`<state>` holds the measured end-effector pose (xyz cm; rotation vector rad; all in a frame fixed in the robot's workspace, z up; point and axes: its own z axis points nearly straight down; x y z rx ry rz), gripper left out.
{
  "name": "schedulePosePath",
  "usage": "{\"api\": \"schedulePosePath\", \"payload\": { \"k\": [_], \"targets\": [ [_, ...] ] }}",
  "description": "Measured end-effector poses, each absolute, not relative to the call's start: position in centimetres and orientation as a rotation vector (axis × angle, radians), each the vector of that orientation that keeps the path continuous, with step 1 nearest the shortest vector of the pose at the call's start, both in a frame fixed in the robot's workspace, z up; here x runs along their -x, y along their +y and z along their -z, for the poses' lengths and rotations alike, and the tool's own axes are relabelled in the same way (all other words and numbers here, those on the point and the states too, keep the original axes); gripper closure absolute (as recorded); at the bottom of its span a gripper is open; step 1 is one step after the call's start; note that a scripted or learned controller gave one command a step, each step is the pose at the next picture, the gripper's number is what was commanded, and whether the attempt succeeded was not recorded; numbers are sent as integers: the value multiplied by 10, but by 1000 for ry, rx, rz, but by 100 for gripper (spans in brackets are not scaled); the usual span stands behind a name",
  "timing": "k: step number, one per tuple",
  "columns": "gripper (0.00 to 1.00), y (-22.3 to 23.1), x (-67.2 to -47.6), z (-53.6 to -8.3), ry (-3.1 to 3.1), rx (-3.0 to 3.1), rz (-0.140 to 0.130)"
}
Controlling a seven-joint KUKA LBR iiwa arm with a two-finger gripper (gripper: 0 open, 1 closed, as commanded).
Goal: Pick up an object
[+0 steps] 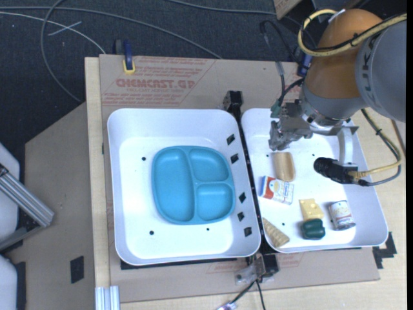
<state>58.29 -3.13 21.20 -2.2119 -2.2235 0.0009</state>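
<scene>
- On the bench lies a brown board with faint red print, its right part hidden under the bins and the arm.
- The arm, grey with an orange band, reaches in from the right. It is cut off by the frame edge and covers the far right corner of the right bin.
- The left bin holds one thing only.
- The right bin holds the small things. Its far rim is mostly hidden by the arm.
- A blue plate with three wells lies flat in the middle of the left bin.
- The gripper hangs low at the right bin's far left. Seen from above, it is too dark and crowded to tell whether it is spread or pressed together, and nothing shows pinched in it.
- A tan loaf lies just below the gripper, its far end at the gripper's tip. Whether they touch is unclear.
- A small carton sits just beside the loaf's near end.
- A pale wedge lies at the near left rim.
- A can lies near the right, its label unreadable.
- A yellow block touches a dark green lump just in front of it.
</scene>
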Motion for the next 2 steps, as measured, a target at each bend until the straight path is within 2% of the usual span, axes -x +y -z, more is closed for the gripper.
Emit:
{"api": "schedulePosePath", "payload": {
  "k": [1,2],
  "targets": [
    [100,23,-573,-226,-2226,2214,2],
    [100,69,-558,-217,-2223,2213,-3]
  ]
}}
